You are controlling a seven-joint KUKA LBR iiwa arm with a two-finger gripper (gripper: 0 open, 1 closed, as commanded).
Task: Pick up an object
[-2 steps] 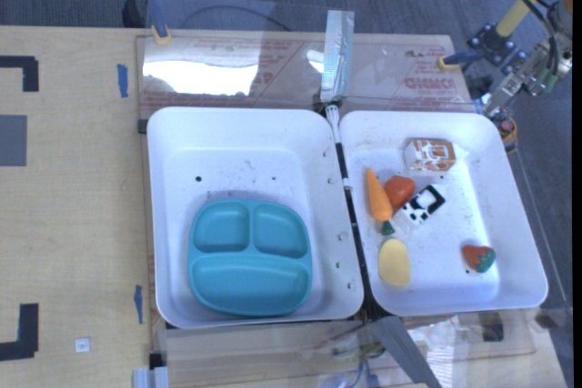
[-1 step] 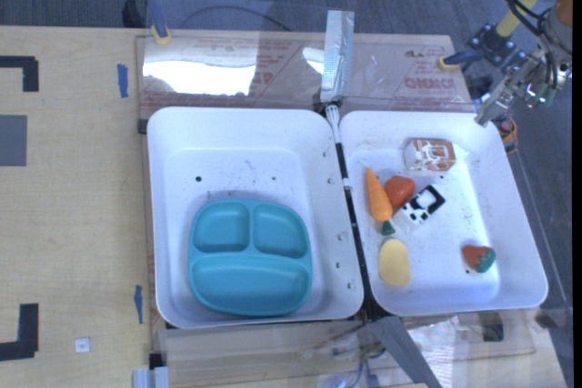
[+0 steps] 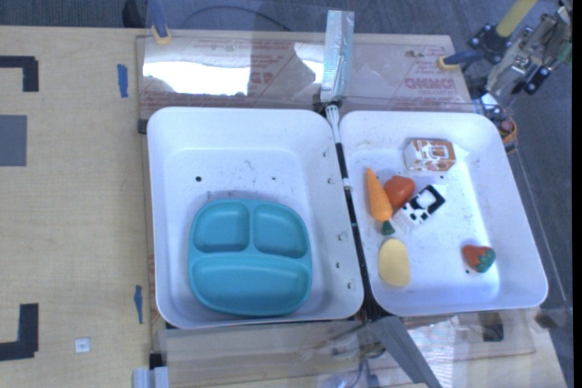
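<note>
Six small items in right bin (image 3: pixel 518 195), centre-right of frame:
- carrot (image 3: pixel 377 195), orange, lying lengthwise, touching red-orange piece (image 3: pixel 399 190) beside it.
- black/white block (image 3: pixel 423 203), just right of those two.
- printed box (image 3: pixel 429 154), nr bin's upper edge.
- yellow lemon-like piece (image 3: pixel 394 263), lower left of bin, standing apart.
- red/green strawberry-like piece (image 3: pixel 478 258), lower right, well apart from rest.

Left bin (image 3: pixel 164 195): teal divided tray (image 3: pixel 249 256), 3 compartments.

Arm/fingers: state cannot be told.

Advice: best pick prob. yellow piece or strawberry; clear space all round, approx. vertical approach. Avoid carrot cluster: touching neighbours could be dragged along.
</note>
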